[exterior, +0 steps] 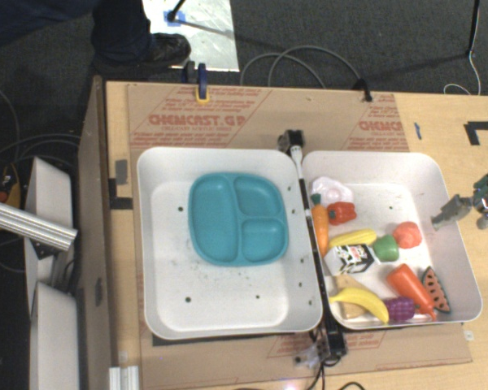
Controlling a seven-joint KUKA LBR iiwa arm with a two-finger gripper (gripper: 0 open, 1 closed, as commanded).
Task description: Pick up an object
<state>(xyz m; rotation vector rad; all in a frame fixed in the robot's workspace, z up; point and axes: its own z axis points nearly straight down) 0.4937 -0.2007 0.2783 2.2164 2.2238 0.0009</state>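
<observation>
"CHEMCAST GP" is read on the bench sheet (197, 120); a teal divided plate (237, 218) is seen in the left bin (167, 299), toy foods (bananas, carrot, tomato) in the right bin (439, 185), gripper (454, 211) state indiscernible.

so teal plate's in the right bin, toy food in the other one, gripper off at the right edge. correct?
Not quite: the bins are swapped. The camera view shows the teal plate in the left bin and the toy food in the right bin. The gripper is indeed at the right edge, by the right bin's rim.
</observation>
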